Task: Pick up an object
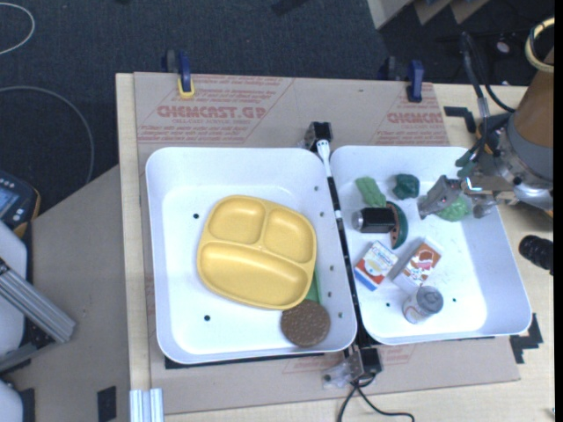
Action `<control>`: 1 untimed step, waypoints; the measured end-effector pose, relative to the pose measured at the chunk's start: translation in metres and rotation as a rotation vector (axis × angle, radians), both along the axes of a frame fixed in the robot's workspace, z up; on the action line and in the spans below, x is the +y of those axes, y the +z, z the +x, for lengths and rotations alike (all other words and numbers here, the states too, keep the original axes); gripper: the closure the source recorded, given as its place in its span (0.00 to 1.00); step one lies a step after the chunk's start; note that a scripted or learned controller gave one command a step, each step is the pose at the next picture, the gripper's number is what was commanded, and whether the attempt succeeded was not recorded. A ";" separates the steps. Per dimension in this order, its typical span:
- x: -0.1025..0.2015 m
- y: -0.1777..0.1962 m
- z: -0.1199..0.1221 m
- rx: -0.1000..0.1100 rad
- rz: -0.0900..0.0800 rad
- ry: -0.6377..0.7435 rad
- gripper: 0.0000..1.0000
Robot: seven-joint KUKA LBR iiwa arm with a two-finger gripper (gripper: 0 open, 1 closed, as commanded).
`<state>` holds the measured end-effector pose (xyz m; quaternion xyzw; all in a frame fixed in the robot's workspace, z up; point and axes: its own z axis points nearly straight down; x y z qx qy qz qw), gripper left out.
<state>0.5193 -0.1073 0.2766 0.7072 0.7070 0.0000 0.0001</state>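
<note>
Where the grey arm enters from the right, its two-finger gripper [442,202] is seen low over the far part of the right white bin [493,310], tilted leftward. Whether its fingers are parted or closed cannot be told. A light green lumpy object [454,209] lies right at the fingertips; no grasp is visible. Listed nearby: a dark teal lump [405,185], a green oblong piece [369,190], a black cylinder [376,219], two printed packets [398,263], a grey round cap [426,302]. The left white bin [171,236] carries a yellow divided plastic tray [257,251] and a brown disc [306,323].
</note>
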 end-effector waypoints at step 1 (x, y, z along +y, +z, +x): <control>-0.013 -0.097 -0.044 0.013 0.002 -0.003 0.00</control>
